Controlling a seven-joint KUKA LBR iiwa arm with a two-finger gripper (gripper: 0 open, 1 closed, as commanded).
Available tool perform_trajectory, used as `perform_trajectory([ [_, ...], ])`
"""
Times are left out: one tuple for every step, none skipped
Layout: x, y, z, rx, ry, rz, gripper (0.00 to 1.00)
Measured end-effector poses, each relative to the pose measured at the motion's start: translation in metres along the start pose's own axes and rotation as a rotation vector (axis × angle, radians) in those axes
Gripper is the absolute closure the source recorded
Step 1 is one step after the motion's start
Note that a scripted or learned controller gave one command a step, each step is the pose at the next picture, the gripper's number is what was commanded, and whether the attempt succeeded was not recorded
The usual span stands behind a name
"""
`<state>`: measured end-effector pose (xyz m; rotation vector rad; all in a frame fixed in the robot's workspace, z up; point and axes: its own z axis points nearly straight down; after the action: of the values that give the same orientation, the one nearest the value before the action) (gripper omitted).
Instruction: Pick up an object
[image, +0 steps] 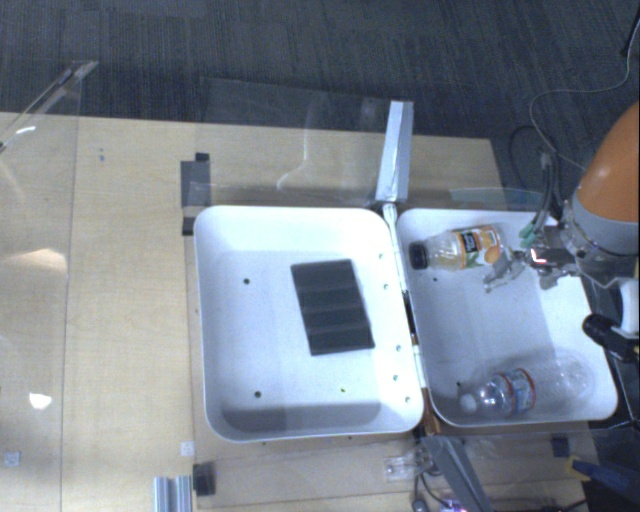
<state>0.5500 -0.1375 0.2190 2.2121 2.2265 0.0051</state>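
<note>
Hovering above the right bin (590, 395), the gripper (520, 262) sits just beside the yellow-labelled bottle (455, 248) lying near the top wall; its opening cannot be judged, and the round bottle may roll aside.

A single fixed camera hangs high above the pale wooden bench (100, 300) and looks down at a slant, far enough off to take in both shallow white plastic bins whole: the left bin (215, 330) near mid-frame, the right bin (560, 330) toward the right edge. Dark grey carpet (300, 40) crosses the far side. The grey arm with its orange band (612, 185) enters from the right.
</note>
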Motion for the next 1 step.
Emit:
perform_trajectory([
  [-0.0293,0.0816,0.0378,0.002,-0.001,0.057,0.0],
])
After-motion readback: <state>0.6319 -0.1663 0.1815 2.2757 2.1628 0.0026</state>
